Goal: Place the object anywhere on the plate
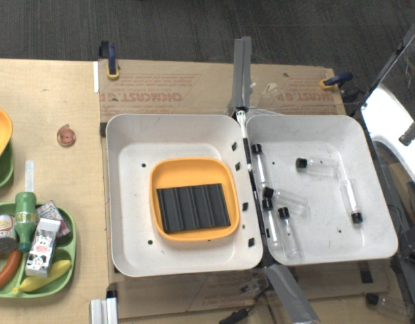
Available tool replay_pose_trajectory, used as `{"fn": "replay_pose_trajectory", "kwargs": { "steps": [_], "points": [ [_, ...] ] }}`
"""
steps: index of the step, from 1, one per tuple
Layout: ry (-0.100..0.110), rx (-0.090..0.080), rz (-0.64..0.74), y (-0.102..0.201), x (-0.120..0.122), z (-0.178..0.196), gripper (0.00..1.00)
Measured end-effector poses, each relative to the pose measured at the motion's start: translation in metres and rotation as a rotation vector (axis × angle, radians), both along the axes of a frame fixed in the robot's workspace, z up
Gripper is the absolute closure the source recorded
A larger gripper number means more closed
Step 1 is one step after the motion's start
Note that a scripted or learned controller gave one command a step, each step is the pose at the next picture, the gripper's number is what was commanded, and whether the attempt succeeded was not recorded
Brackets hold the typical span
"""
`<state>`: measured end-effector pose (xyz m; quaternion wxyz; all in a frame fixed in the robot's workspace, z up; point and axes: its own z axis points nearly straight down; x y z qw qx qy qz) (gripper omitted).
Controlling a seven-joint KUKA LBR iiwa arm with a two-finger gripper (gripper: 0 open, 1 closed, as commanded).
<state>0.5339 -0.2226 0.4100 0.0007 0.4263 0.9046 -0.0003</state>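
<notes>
Object: dark ribbed block (pixel 194 207) lying flat on the orange plate (pixel 194 169), middle of left bin (pixel 126 181).
Right bin (pixel 369 181): clear capped tubes (pixel 349 198), scattered.
Desk (pixel 45 100), left edge: green food tray (pixel 59 275).
Hand: cannot tell.

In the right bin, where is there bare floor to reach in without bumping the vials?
Right bin: bare patches along its far wall and near-right corner. Crowded along its left wall, where clear vials cluster; two others lie mid-bin.

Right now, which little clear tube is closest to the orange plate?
The clear tube lying along the right bin's left wall, next to the divider. The other tubes lie farther right.
</notes>
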Motion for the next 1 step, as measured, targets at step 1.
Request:
{"fn": "replay_pose_trajectory", "kwargs": {
  "steps": [1],
  "points": [
    [0.000, 0.000, -0.105, -0.0004, -0.0504, 0.0056, 0.00]
  ]
}}
